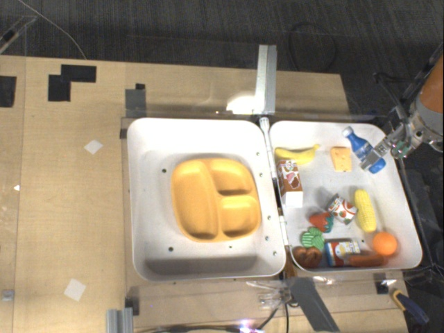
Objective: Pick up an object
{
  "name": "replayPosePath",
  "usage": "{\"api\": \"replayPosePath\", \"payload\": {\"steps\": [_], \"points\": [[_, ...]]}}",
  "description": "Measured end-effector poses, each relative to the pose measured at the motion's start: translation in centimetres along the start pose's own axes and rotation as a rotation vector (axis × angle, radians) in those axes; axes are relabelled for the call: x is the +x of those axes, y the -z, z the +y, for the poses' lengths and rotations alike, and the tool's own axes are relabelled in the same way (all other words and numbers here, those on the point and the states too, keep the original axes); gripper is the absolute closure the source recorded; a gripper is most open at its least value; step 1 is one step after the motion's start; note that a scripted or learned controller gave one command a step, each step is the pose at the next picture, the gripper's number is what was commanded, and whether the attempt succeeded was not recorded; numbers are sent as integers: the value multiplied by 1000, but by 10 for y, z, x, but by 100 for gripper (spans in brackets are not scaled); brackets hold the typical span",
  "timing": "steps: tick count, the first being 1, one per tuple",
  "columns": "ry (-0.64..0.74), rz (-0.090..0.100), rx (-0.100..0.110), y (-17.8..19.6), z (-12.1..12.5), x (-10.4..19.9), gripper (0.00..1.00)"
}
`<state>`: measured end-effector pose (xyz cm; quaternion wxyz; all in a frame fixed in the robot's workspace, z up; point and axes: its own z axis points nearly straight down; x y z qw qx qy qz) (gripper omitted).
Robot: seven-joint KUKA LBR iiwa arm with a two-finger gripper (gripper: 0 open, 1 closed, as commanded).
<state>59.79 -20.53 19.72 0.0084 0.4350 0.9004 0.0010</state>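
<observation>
I take the blue bottle (360,148) as the target. It lies in the right bin (413,222), at the far corner, tilted with its white cap away from the gripper (389,148) and its base just at the fingertips. The gripper sits at the bin's right rim, low, touching or nearly touching the bottle's base. I cannot tell from this slant whether the fingers are spread or pressed together, nor whether any part of the bottle is between them, so I won't call it held.

Just beyond the bottle from the gripper is a cheese wedge (340,158), and further on a banana (297,153) along the far wall. Nearer me and below the gripper lie a corn cob (365,209) and an orange (384,243); the rest of the clutter is well apart. The left bin (142,207) holds a yellow tray (214,198), far from the action.

My worries: the bottle is round and slanted, so a bite on its end may squirt it out toward the cheese. The gripper is also hard by the rim, and a descent there could catch the wall. A lift from the base alone would likely let it swing and drop.
</observation>
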Motion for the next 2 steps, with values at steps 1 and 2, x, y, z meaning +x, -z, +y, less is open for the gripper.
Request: {"api": "replayPosePath", "payload": {"steps": [1, 2], "points": [[-2, 6, 5, -98, 36, -30, 100], [-380, 4, 1, 48, 42, 19, 100]]}}
